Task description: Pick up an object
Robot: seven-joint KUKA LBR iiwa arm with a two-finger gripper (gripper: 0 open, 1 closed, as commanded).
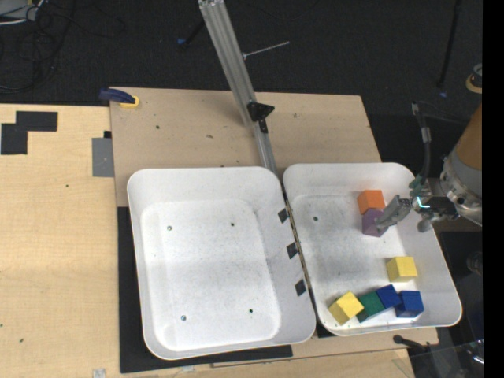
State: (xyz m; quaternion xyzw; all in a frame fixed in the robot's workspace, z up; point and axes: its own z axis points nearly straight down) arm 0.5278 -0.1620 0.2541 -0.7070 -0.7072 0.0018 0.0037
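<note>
Purple block sits in the right bin, just below the orange block and touching or nearly touching it, and that is where I have the gripper aimed. It reaches in from the right at a slant, one grey finger lying against the purple block's right side. I cannot tell whether the fingers are spread or pinched; the view is too coarse there. A yellow block lies apart lower down, and a cluster of yellow, green and blue blocks crowds the near wall, harder to grasp cleanly. The left bin would serve as a drop-off.
</note>
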